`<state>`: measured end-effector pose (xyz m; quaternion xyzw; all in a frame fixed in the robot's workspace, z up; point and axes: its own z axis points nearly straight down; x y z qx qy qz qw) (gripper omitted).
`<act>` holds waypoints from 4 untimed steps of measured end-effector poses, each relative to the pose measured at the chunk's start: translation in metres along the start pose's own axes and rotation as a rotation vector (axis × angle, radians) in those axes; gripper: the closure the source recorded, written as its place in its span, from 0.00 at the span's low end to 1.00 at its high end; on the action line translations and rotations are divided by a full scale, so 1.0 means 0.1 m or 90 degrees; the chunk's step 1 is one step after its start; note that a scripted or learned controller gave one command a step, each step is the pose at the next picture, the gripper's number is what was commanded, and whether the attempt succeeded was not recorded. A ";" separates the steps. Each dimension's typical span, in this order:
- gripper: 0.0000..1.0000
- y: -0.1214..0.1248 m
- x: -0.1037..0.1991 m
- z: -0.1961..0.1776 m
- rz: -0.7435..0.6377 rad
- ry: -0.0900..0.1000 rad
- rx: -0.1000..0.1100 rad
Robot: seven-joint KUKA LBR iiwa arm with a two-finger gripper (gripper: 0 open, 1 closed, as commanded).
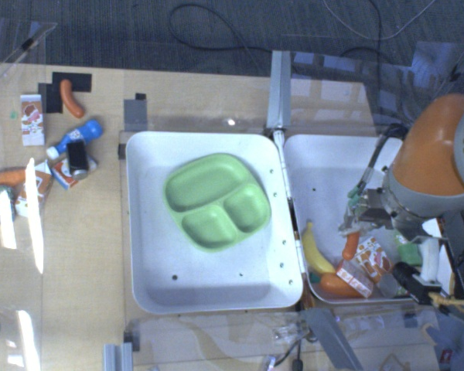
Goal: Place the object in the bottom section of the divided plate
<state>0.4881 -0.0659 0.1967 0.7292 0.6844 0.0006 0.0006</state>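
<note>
We could not tell how the jaws stood; the gripper (361, 216) hung low in the right bin (325, 168), just above a small orange object (351, 245). Beside it lay a banana (317, 251). The green divided plate (216, 199) sat in the left bin (151, 230).

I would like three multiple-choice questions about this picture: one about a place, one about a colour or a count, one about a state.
1. Where is the divided plate?
A. in the left bin
B. in the right bin
C. on the bare bench

2. How many sections does the plate have?
A. two
B. three
C. five

3. What lies in the plate's sections?
A. a banana
B. a carrot
C. nothing

Answers:
1 A, the green plate sits inside the left bin.
2 B, one large section and two smaller ones show.
3 C, all sections are bare; the banana lies in the right bin, near the gripper.
</note>
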 end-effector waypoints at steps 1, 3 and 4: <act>1.00 0.55 0.56 -0.24 -0.027 0.000 -0.001; 1.00 1.67 2.24 0.10 -0.190 0.000 0.000; 0.00 1.67 2.25 0.10 -0.190 0.000 -0.001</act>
